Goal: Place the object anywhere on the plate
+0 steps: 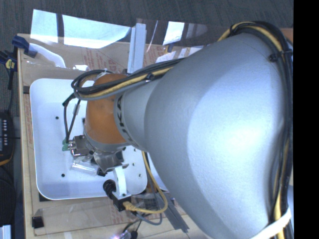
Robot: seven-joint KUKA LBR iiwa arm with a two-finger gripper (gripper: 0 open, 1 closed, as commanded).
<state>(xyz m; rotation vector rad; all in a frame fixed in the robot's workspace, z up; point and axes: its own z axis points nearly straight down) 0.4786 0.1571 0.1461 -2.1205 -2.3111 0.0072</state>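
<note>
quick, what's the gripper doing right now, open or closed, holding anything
Gripper: cannot be told; it hangs over the left bin, with the arm blocking the view.

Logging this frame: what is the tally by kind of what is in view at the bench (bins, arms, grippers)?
White bin: 1
Grey arm: 1
Gripper: 1
Total: 3

Bright, sharp; glare behind bins.

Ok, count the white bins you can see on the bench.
1: a white bin at the view's left, under the gripper. The arm covers the right side, so another bin may be hidden there.
</note>
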